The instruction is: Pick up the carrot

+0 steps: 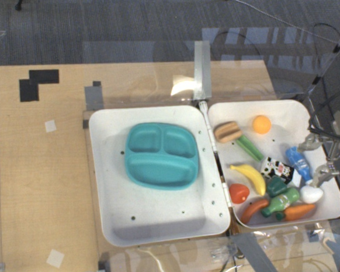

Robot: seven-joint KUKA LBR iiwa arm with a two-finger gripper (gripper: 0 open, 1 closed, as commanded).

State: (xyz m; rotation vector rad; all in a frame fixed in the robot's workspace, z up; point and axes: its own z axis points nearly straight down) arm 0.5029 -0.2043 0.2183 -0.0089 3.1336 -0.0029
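Carrot (pixel 299 211) in the right bin (pixel 299 108), below the egg (pixel 311 194).
Gripper (pixel 323 160), fingers spread, holds nothing above that egg.

one camera on this bench, fixed high above and tilted, looking down and away toward a dark grey carpeted floor (pixel 120 19) across the top of the frame. the pale wooden bench top (pixel 39 189) fills the left and middle. it sits far enough back to take in both shallow white plastic bins whole: the left-hand bin (pixel 112 219) lies about centre frame, the right-hand bin (pixel 333 204) runs close to the right edge. the slant shows in the bench's far edge, crossing high in the frame below the carpet. a grey metal bracket (pixel 202 65) stands just beyond the seam between the bins.
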